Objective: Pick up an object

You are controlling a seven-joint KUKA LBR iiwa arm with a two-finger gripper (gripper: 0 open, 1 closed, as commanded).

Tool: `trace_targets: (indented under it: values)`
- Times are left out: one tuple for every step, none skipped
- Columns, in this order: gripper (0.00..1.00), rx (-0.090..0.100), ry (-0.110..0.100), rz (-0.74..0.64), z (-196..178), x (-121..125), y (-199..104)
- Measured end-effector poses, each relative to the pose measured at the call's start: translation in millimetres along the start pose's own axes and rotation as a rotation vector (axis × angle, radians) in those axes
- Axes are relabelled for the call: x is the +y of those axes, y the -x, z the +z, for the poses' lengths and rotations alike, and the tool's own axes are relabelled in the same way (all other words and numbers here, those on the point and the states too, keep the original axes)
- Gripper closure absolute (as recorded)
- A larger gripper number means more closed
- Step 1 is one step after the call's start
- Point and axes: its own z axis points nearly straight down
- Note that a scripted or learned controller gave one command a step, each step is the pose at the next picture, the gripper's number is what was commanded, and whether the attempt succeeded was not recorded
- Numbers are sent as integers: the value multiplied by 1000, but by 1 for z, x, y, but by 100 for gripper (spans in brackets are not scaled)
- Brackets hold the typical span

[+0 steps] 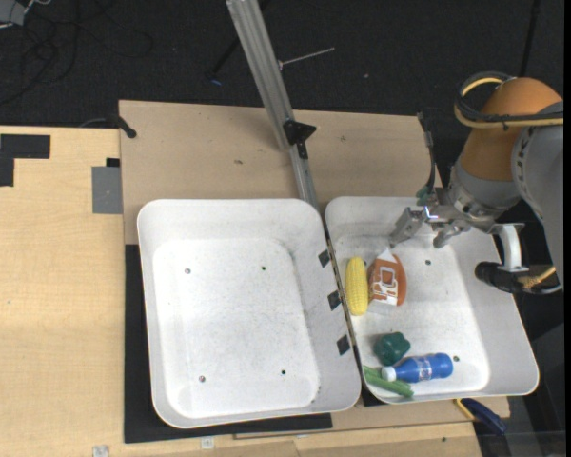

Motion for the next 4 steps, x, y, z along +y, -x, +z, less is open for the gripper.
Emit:
trace_targets:
  values:
    - [0, -1, 3, -2, 29, 0, -1]
    - [100, -2, 6, -4, 17, 1, -1]
    - [100, -2, 13, 3, -37, 11, -4]
    - [100, -4, 14, 2, -97, 15, 3]
